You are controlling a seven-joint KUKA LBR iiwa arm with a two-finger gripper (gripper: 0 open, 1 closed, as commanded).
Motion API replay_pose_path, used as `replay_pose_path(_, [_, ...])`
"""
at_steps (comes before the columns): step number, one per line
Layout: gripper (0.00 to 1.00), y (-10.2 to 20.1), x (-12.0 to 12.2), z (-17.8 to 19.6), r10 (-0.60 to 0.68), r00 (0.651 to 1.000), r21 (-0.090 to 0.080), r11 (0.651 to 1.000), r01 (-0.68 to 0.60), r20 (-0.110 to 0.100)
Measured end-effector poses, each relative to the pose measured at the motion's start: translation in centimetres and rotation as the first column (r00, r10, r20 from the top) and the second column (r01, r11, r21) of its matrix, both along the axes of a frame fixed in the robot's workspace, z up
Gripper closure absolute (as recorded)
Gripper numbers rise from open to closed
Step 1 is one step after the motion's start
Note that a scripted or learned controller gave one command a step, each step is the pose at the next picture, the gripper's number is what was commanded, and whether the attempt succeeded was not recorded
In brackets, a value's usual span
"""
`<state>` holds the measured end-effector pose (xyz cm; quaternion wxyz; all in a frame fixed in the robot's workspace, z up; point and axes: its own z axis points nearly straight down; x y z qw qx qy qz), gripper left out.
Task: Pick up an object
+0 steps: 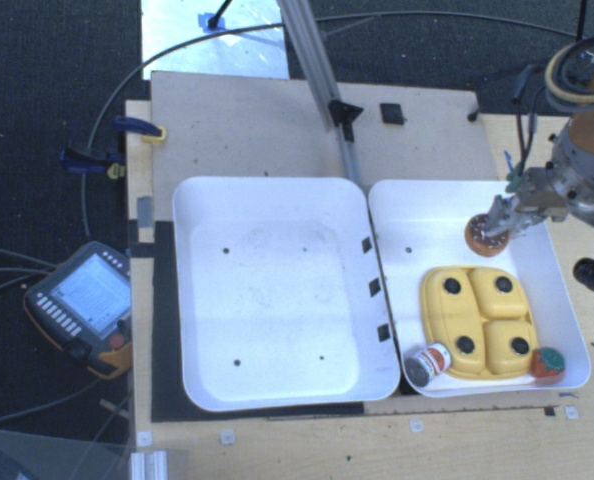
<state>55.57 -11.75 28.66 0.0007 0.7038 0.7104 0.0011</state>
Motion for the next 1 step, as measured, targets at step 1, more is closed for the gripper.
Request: replay_pose_path(1, [1.0,5.52,0.08,-2.05,0.001,1.0,0.001,1.0,-0.001,-0.002])
